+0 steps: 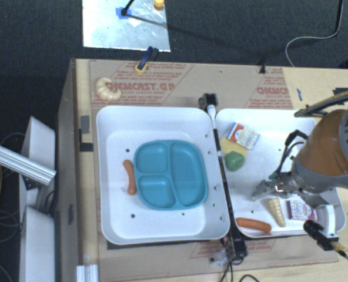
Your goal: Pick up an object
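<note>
Camera view: the cone-shaped toy [275, 210] is lying near the right bin's [262, 117] front edge, beside a sausage [253, 224]. The gripper [267, 188] is hovering just above, released, grasping nothing. Descending off-centre, it is likely risking nudging the cone aside.

Materials & finish, bench w/ two bins

Both white bins [112, 122] are looking like smooth moulded plastic, slight sheen; the blue divided tray [170, 174] is reading as matt plastic. Bench top [162, 87] is showing as printed cardboard, dull brown w/ red lettering. Metal sheet [106, 16] on dark rough carpet [27, 40] is glinting, brushed. Arm's orange band [333, 145] is looking glossy; gripper [274, 187] parts are shining like bare metal. Hot dog [253, 224] is looking smooth, prob. plastic.
</note>
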`<state>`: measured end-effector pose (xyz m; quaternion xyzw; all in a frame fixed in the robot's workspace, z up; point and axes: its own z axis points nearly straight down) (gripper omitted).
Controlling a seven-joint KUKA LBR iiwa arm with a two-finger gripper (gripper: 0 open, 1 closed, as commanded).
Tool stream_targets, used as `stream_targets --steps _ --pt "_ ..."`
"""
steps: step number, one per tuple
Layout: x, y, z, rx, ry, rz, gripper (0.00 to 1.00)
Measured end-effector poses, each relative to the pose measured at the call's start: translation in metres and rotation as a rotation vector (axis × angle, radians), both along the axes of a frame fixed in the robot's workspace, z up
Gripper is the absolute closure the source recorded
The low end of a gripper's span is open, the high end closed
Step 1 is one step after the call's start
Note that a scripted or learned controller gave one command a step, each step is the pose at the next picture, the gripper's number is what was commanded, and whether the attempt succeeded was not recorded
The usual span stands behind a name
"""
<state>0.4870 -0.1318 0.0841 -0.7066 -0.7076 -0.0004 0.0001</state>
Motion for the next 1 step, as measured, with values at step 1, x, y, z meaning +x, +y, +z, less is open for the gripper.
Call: stream_targets --steps 1 --pt "0.088 0.015 0.0005 -0.001 -0.002 0.003 0.0"
